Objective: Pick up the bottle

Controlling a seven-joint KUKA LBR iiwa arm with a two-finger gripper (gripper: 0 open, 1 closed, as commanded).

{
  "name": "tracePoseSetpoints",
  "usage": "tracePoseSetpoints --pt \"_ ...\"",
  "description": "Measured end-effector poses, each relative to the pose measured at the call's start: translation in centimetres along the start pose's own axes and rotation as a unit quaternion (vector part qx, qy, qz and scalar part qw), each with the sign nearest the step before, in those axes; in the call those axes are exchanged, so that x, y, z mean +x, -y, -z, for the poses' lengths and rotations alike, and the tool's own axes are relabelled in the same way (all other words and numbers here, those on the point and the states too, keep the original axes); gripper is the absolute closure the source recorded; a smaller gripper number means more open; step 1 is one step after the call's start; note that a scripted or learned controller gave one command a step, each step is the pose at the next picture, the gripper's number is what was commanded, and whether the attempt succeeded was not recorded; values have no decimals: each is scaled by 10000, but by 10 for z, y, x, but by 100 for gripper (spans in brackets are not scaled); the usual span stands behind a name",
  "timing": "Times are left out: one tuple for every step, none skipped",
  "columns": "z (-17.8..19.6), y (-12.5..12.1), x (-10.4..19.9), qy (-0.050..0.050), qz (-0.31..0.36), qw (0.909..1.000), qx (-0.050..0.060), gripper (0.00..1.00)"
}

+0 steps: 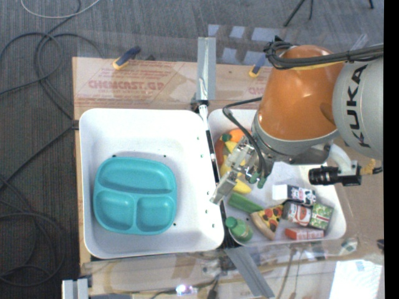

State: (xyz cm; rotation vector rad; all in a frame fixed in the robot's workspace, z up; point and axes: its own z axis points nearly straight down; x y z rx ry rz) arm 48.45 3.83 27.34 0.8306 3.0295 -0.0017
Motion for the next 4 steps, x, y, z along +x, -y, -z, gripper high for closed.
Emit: tracePoseSetpoints --pt "-91 30 -16 -18 385 9993 7 0" --pt "-90 30 -119 -7 244 9997 0 0" --pt "-147 96 -99 -10 116 9999 0 0" --pt "-184 107 -82 37 -1171 9931 -42 0"
